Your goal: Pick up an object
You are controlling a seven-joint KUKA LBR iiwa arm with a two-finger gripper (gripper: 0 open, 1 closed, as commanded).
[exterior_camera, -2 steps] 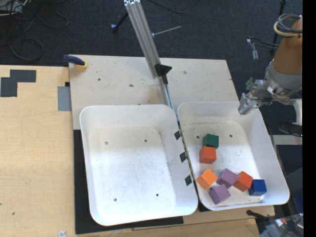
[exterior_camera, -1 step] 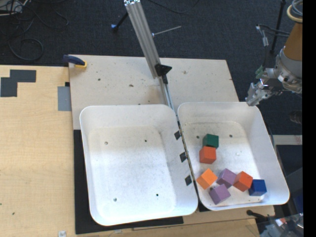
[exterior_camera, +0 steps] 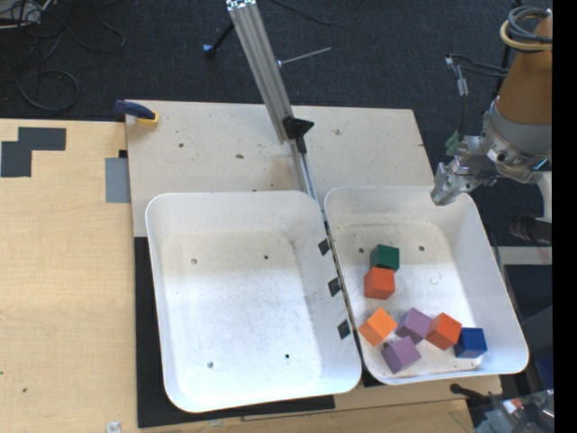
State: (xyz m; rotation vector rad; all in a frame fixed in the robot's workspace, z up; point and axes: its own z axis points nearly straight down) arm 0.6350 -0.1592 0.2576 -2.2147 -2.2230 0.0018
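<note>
Fingers of the gripper [exterior_camera: 444, 190] are too blurred to tell whether spread or pressed together; metallic, they hang over the right bin's [exterior_camera: 487, 242] far right corner. Seven matte blocks lie toward that bin's near edge: green cube [exterior_camera: 385, 257], three orange blocks [exterior_camera: 380, 283], two purple blocks [exterior_camera: 400, 354], one blue cube [exterior_camera: 471, 342]. Beside it, the left bin [exterior_camera: 171, 242] is smooth, speckled white.

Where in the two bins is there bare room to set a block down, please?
The left bin floor is bare wall to wall. In the right bin, only the far strip beyond the green block is free; the near corner is crowded with blocks.
</note>
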